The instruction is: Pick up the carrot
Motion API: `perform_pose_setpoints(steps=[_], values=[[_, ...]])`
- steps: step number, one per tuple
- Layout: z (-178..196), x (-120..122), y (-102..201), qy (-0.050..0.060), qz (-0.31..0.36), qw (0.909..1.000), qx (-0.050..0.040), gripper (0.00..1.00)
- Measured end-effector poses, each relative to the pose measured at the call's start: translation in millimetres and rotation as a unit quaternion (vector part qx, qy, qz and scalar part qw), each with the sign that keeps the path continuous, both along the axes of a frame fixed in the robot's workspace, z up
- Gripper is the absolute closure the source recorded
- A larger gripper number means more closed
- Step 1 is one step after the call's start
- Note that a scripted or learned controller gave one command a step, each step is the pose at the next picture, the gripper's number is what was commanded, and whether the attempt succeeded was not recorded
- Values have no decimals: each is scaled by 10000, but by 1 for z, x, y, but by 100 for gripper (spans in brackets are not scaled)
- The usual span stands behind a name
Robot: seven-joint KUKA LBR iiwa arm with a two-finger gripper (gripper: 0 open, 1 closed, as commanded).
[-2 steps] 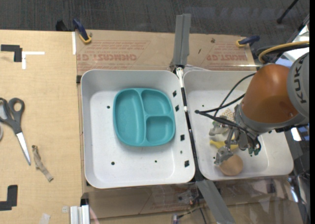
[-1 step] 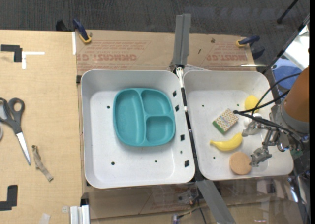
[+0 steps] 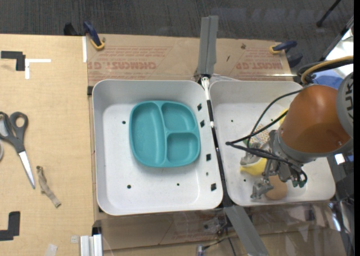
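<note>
My gripper (image 3: 261, 188) reaches down into the right bin (image 3: 236, 137), near its front wall. An orange-tan rounded thing (image 3: 277, 192), which may be the carrot, lies right beside the gripper's tip, on its right. Whether the two touch I cannot tell. The orange band of the arm (image 3: 314, 122) and the wrist hide most of the bin's right half.
A yellow item (image 3: 252, 166) lies just left of the wrist in the right bin. A teal divided plate (image 3: 165, 133) sits in the left bin (image 3: 112, 193). Black cables loop from the wrist over the right bin. Scissors (image 3: 18, 142) lie on the cardboard at far left.
</note>
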State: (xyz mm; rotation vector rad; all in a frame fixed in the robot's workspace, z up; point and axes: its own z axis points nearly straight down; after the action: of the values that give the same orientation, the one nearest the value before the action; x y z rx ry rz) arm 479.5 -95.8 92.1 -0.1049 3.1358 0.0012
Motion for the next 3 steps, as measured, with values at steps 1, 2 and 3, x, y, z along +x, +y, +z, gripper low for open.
perform_pose_setpoints(steps=[1,2,3], values=[[1,99,-52,-5,5,10000,-7,0],[47,45,-30,2,1344,9909,-5,0],[22,15,-22,-1,855,9963,-6,0]])
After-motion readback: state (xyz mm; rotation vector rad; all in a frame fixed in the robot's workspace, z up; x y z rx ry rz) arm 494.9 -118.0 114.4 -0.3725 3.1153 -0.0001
